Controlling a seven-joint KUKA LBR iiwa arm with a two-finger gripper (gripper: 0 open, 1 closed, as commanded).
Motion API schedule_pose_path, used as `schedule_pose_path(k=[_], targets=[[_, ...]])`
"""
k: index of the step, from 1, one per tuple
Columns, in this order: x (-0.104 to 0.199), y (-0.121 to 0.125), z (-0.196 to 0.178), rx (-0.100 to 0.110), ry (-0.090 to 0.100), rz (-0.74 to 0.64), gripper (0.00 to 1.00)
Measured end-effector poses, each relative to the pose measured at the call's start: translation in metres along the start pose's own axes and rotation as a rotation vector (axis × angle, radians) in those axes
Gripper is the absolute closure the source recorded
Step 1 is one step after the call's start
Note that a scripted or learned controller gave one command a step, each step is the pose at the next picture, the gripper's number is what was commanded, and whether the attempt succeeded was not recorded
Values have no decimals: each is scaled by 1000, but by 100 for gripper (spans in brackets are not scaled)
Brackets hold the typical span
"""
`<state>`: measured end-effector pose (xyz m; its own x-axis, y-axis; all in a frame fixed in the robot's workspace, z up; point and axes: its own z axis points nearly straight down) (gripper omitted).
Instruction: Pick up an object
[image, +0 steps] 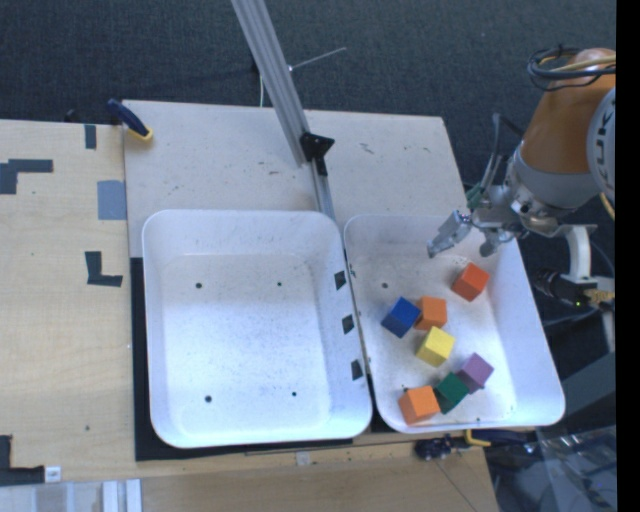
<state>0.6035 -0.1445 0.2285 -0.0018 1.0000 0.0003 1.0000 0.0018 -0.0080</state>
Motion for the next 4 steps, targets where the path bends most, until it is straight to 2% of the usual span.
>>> schedule_pose_path(k=[1, 2, 3, 4], targets=[[6, 6, 48, -2, -1, 0, 0], [6, 7, 113, 0, -1, 0, 0], [7, 9, 99, -5, 0, -2, 100], [15, 5, 51, -11, 0, -1, 100]])
